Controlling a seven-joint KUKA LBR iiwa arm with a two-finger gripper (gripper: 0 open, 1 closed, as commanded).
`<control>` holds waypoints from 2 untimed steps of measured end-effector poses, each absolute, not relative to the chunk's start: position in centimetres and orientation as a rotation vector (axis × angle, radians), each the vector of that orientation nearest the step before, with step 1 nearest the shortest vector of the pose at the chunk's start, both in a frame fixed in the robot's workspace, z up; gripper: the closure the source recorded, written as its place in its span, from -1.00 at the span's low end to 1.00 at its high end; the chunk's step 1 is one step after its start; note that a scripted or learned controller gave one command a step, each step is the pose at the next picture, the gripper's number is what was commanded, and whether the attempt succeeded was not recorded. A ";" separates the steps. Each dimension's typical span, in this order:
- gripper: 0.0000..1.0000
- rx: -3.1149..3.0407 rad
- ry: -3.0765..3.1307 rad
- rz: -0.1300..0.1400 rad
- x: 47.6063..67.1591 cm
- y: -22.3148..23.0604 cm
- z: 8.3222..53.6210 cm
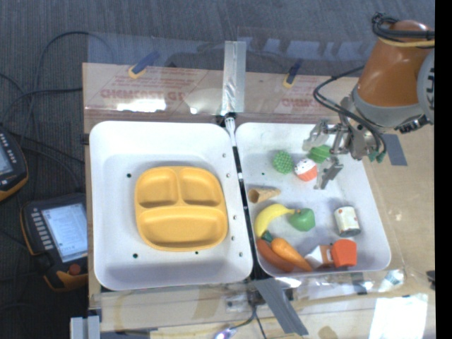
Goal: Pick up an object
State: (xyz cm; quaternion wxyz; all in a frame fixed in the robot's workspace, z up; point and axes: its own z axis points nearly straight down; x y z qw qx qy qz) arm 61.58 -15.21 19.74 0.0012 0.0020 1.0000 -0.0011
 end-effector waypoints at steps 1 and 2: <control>-1.00 -0.200 3.131 -0.004 63.4 -16.0 9.5; -1.00 -0.182 3.123 -0.005 64.8 -13.0 9.0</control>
